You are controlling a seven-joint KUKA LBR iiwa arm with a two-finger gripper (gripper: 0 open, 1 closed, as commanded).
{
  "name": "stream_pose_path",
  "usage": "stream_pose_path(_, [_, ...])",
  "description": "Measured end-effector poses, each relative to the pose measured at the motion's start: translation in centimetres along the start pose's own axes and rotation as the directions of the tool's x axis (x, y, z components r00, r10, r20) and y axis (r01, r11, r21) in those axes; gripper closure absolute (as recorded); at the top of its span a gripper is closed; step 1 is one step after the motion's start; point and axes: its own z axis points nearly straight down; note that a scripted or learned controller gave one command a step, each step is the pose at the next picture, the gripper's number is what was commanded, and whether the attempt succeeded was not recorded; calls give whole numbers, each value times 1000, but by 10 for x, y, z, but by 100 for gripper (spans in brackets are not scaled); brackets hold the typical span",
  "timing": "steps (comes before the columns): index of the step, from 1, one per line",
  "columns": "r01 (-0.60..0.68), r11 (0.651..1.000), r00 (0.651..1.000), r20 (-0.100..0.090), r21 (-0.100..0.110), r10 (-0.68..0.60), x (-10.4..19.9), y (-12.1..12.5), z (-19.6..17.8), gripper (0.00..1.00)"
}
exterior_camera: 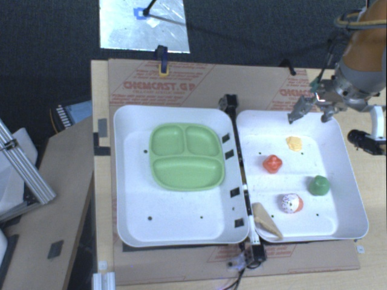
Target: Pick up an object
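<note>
**Pincer spread and bare over the right bin's far edge**

Your pincer (311, 109) hangs above the far rim of the right bin (347, 162), its two dark fingers (297, 112) splayed apart with nothing between them. Above it you can see the grey wrist and the orange band (366, 50) of the arm, which comes in from the upper right.

Closest to the pincer, just inside the bin and a little toward you, lies a small yellow piece (294, 142). Next along is a red toy (273, 164), sitting nearer the bin's left wall. Further toward the near edge you have a green ball-like object (318, 185) on the right side and a white-and-orange round object (291, 203) left of it — the two are apart, not touching. In the near left corner of that bin a tan, cone-shaped piece (266, 221) lies tilted against the wall.

All five lie on the bin floor, none touching the pincer.

Across the divider, the left bin (130, 222) holds a green sectioned plate (185, 157), flat and roughly centred, with three compartments that look bare.

Both bins rest on a brown cardboard sheet (181, 84) printed with red lettering. Beyond its far edge you can see a shiny silver sheet (121, 23) on dark cloth — a blue mark sits on it. At the left edge stands a slanted metal rail (24, 168)
</note>
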Motion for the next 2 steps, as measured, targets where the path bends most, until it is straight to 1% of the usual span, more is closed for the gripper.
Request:
stream_pose_path(1, [0,1000,1000,0,0,0,0,0,0,0])
stream_pose_path(2, [2,1000,1000,0,2,-2,7,3,44,0])
